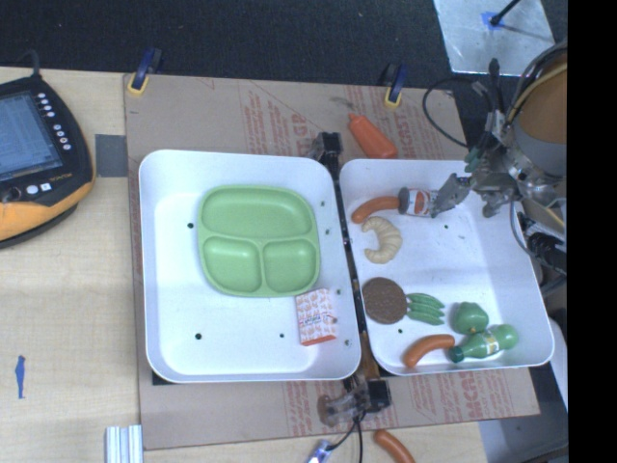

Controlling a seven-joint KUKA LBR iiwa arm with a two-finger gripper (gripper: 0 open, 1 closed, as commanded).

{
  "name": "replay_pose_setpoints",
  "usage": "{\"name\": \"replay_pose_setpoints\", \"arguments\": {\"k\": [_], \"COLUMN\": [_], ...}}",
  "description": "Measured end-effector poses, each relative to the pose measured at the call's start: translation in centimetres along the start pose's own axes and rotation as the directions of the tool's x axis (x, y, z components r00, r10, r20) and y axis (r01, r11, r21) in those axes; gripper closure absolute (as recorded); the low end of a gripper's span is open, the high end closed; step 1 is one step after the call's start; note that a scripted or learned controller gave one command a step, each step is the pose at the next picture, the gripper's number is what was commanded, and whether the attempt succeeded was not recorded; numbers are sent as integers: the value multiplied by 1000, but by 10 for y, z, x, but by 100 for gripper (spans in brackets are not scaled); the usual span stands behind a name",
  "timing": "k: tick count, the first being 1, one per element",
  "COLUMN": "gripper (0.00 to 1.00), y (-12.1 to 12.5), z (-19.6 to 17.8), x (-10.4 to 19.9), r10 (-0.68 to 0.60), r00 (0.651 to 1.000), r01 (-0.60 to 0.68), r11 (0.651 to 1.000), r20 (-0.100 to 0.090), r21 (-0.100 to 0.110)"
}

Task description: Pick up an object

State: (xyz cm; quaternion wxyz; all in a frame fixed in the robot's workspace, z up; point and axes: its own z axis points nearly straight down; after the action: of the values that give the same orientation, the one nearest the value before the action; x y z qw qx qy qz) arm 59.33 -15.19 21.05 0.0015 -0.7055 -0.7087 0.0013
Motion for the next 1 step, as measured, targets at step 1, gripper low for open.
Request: {"name": "replay_pose_setpoints", "arguments": {"k": [1], "gripper": [0], "y": [-69], "z": [100], "x": [-60], "r10": [0], "r00": [1000], "r01": [0], "r11": [1000], "r20": [2], "r21": [1]}}
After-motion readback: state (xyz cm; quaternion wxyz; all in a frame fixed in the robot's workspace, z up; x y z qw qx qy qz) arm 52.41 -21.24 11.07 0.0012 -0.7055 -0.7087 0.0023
